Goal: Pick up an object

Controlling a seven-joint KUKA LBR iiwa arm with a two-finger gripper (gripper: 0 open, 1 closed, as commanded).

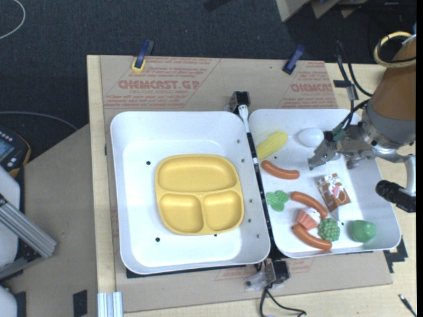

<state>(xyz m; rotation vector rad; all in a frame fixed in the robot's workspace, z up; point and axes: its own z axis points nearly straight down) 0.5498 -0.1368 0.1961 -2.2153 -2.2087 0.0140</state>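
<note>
While nothing is lifted yet, the likeliest target is the small packet [332, 190], brown and white with a red patch, lying flat on the floor of the right bin [380, 177], just below the gripper [326, 158]. Gripper sits low over the upper middle of that bin, dark fingers pointing down-left. Jaws: cannot tell whether spread or pressed together; nothing is seen between them.

Around the packet, all at rest on the bin floor:
- white egg-shaped piece [309, 137], up-left of the gripper, near the bin's top wall
- yellow corn cob [271, 144], further left, close to the divider between bins
- sausage [280, 171] below the corn
- second sausage [309, 203], left of the packet, near it
- green leafy piece [277, 200] near the left wall
- broccoli [328, 230] and a third sausage [312, 237], touching or nearly so, toward the bottom
- a pinkish piece [307, 217] tucked between those
- round green piece [361, 230] at lower right

Left bin [132, 177] carries a yellow divided plate [198, 193], three compartments, sitting centred. Both bins rest on the tabletop [106, 111], with blue clamps [142, 53] at its far edge.

Progress, as a judgement: approach stage only. Left to do: descend, close on one object, raise it clear of the bin. The clutter at the bottom looks harder to grasp cleanly than the isolated packet or egg.
</note>
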